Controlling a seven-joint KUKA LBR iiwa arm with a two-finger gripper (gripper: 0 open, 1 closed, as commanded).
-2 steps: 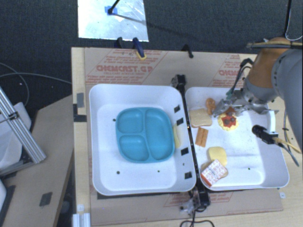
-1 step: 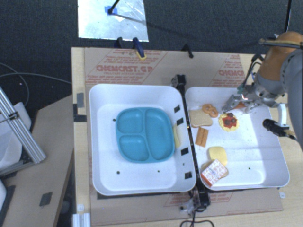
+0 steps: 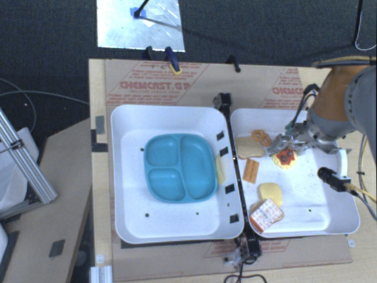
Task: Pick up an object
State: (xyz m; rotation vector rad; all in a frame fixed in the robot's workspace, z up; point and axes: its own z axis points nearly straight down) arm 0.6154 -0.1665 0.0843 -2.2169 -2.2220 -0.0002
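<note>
1. A blue divided plate [image 3: 179, 168] is lying mid-floor in the left bin [image 3: 126, 217], leaving bare margins.
2. Food pieces are crowding the right bin's [image 3: 336, 214] left half.
3. The hand [image 3: 285, 150] is touching a red-yellow toy [image 3: 285, 158]; its opening is unclear.

Two shallow white bins sit side by side on one desk [image 3: 194, 78]: the left bin [image 3: 126, 175] carries a single blue divided plate [image 3: 179, 168] with three compartments, plus one pale yellow piece [image 3: 221, 170] wedged against its right wall. The right bin [image 3: 330, 217] holds six loose items: one pretzel [image 3: 261, 137], one tan slice [image 3: 248, 148], one orange cracker [image 3: 251, 170], one yellow block [image 3: 271, 192], one red-and-white packet [image 3: 267, 214] and one red-and-yellow toy [image 3: 285, 157]. One robot arm [image 3: 344, 102] reaches in.
</note>
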